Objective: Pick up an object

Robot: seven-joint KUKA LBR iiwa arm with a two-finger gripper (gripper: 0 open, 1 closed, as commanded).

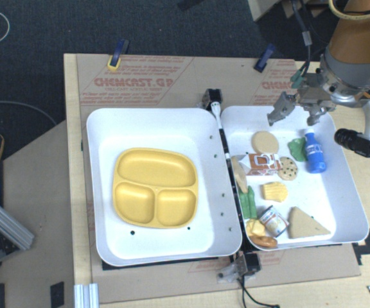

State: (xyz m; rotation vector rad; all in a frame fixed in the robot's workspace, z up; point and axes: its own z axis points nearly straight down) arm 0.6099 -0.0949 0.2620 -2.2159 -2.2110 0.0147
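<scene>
- The gripper (299, 110) hung above the far end of the right bin (351, 201), jaws spread and holding nothing, apparently poised for descent.
- Nearest beneath it lay a round tan disc (264, 141).
- The blue bottle (313, 153), a likely target, lay just right of the disc, long axis running near-to-far, cap toward the far wall.
- The left bin (101, 191) held a yellow tray (155, 187).

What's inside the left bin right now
The left bin holds one thing: a yellow tray with three compartments, lying flat near its middle. Nothing sits in the compartments. Whatever part of the bin floor lies under the tray is covered.
</scene>
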